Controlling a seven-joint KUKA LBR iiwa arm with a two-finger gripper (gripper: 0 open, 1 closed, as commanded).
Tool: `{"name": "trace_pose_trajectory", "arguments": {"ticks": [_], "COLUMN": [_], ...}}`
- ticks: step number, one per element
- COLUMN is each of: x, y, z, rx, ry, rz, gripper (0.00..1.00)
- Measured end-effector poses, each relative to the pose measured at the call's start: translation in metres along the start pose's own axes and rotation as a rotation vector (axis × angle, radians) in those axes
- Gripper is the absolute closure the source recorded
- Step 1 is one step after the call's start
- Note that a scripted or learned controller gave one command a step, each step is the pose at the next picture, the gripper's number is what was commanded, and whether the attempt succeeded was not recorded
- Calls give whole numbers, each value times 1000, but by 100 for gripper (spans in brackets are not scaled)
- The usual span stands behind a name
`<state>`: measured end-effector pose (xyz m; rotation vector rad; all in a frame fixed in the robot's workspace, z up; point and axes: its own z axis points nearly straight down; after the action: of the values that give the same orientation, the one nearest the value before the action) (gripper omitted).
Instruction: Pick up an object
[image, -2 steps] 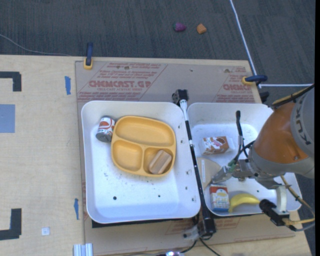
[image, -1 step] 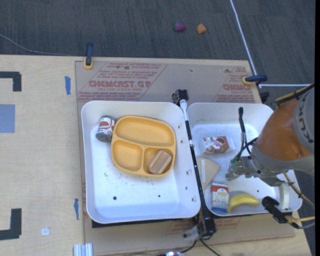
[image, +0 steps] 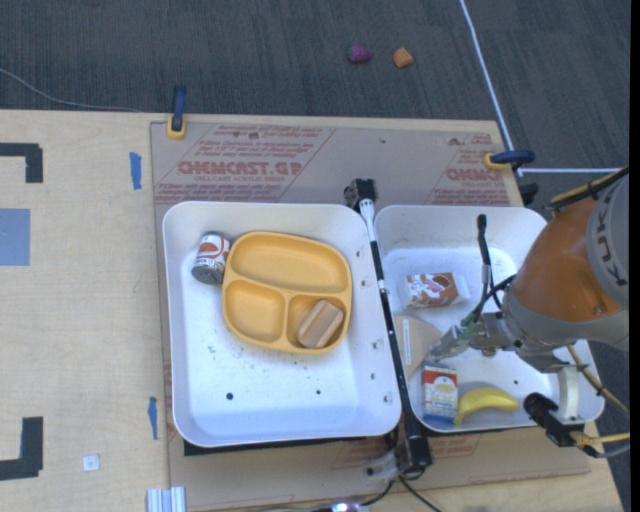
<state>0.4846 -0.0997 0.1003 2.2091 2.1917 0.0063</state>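
Pincer (image: 447, 345) above carton (image: 439, 392), beside banana (image: 487, 402)

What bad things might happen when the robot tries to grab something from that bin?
1. The end effector hangs over a crowded corner of the right bin. The small carton and the banana lie touching, so it might bump one while going for the other.
2. The banana sits near the bin's front wall, so a push could wedge it there.
3. Black cables dangle over the snack packet and might catch.
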Motion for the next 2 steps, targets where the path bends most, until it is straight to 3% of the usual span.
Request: {"name": "trace_pose_trajectory", "arguments": {"ticks": [1,2], "x": [6,6], "y": [-3,-3], "z": [11,11], "rx": [13,13], "ry": [13,13], "rz": [-5,-6], "gripper": [0,0]}}
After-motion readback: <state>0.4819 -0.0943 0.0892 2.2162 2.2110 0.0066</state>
